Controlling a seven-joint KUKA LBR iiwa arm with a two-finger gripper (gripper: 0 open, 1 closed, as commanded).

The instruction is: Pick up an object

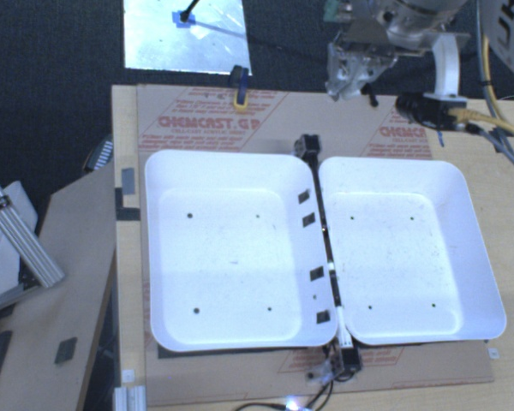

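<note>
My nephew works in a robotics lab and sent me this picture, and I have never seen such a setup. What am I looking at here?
This is one camera fixed above a workbench, looking down at a slant. The grey machine at the top right is a robot arm; at its end is a gripper, a two-finger claw meant to pick things up. It hangs above the back edge of the bench, beyond the bins, and I see nothing between its fingers. On the bench sit two shallow white bins side by side, the left bin and the right bin, joined along the middle by a strip of small dark clips. I see only small dark specks on the bin floors.
</note>
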